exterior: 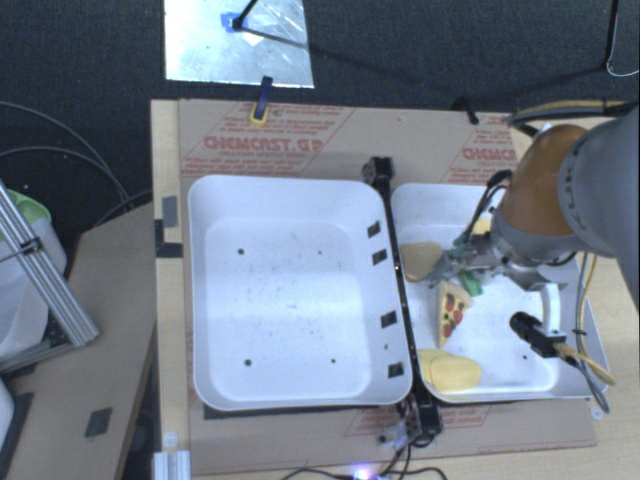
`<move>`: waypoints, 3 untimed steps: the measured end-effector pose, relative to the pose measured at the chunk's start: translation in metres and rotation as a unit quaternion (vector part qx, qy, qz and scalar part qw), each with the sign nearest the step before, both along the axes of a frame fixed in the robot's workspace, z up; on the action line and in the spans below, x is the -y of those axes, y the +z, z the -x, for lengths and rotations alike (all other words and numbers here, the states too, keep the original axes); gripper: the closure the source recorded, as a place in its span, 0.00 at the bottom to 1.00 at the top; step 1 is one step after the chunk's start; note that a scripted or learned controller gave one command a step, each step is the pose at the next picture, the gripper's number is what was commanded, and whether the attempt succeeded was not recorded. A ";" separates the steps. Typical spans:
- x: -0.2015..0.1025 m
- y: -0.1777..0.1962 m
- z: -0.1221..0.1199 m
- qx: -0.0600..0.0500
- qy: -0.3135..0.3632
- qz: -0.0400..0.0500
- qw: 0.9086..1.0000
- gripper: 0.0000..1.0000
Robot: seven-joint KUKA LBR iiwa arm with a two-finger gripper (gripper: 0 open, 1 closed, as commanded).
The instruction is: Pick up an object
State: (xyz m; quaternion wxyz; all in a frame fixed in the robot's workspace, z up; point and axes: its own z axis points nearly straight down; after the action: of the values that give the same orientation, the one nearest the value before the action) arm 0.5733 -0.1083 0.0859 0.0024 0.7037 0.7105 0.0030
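My gripper (pixel 456 272) hangs low over the middle of the right bin (pixel 437 198), reaching in from the right. Just below it lies a pizza-slice toy (pixel 451 317), yellow with red spots, its top end touching or very near the gripper. A small green piece (pixel 471 286) shows right beside the gripper; whether it is held is unclear. A tan flat object (pixel 419 259) lies to the gripper's left against the bin's left wall. A pale yellow rounded object (pixel 450 371) rests in the bin's front left corner.
The left bin (pixel 290 190) stands beside the right one, with a black divider bar (pixel 398 278) between them. Both sit on a cardboard sheet (pixel 300 133). The arm covers the right bin's right side.
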 end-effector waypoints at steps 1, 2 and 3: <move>0.003 0.010 0.002 -0.001 -0.003 0.001 1.000 1.00; -0.018 0.039 -0.014 -0.001 -0.001 0.001 1.000 1.00; -0.089 0.102 0.005 -0.001 0.001 -0.001 1.000 1.00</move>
State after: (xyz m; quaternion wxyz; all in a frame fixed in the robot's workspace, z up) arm 0.5679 -0.0197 0.1883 0.0013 0.7031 0.7110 0.0033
